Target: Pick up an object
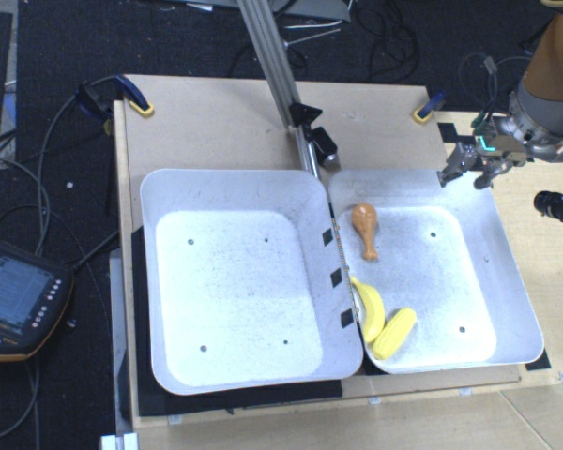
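The right bin (479,251) holds three objects. A brown drumstick-shaped toy (365,229) lies near its upper left corner. A yellow banana (369,307) rests against the bin's left wall, and a yellow corn cob (394,333) lies just to its right at the front. My gripper (466,173) hangs above the bin's far right corner, well away from all three, with its two dark fingers spread apart and nothing between them.
The left bin (159,279) sits beside the right one. A slanted metal pole (274,59) rises from the back between the bins. Yellow clamps (141,108) mark the bench's rear corners. A teach pendant (14,298) lies off the bench at left.
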Controlling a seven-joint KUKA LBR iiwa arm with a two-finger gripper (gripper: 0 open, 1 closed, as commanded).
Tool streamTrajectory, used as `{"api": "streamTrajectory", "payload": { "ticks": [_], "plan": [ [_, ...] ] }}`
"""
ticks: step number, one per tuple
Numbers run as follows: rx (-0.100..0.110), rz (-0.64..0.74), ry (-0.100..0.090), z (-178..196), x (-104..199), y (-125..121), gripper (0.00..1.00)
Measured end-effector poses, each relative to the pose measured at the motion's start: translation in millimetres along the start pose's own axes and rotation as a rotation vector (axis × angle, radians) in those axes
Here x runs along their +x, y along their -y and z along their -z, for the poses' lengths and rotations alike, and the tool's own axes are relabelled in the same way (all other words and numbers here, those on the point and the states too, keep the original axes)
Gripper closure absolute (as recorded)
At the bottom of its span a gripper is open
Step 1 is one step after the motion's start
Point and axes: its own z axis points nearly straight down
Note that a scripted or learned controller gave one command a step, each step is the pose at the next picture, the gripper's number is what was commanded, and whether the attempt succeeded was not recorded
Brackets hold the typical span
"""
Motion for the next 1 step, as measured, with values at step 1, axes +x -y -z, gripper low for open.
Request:
{"api": "streamTrajectory", "payload": {
  "ticks": [1],
  "plan": [
    [0.000, 0.000, 0.000, -0.1, 0.0, 0.0, 0.00]
  ]
}}
